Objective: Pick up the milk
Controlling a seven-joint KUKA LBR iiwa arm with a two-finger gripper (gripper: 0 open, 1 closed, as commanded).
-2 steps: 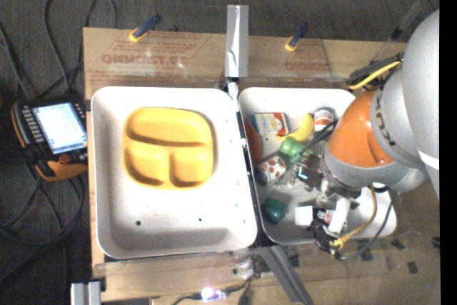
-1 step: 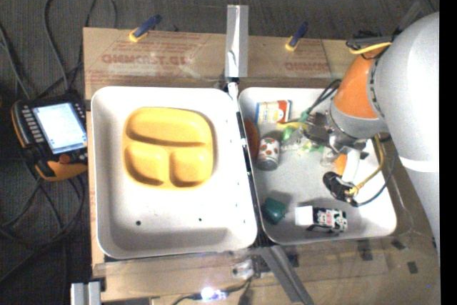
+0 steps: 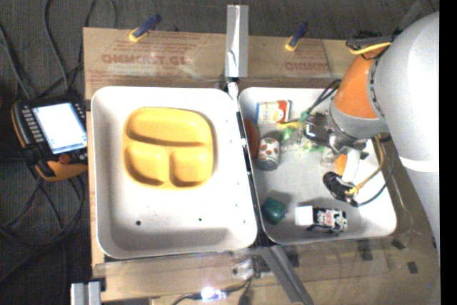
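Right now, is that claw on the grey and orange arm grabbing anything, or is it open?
Two-finger gripper: over the right white bin, amid the items there; whether it is open, shut or holding something cannot be told from this view.

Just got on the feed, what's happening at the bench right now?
The arm has reached in from the right and hangs over the right bin, with its gripper low among the clutter near the middle. A small carton that may be the milk sits toward the bin's far left corner, apart from the gripper. A printed can, a green cup and a white box also lie there. The left bin holds a yellow divided tray. Nothing looks lifted.
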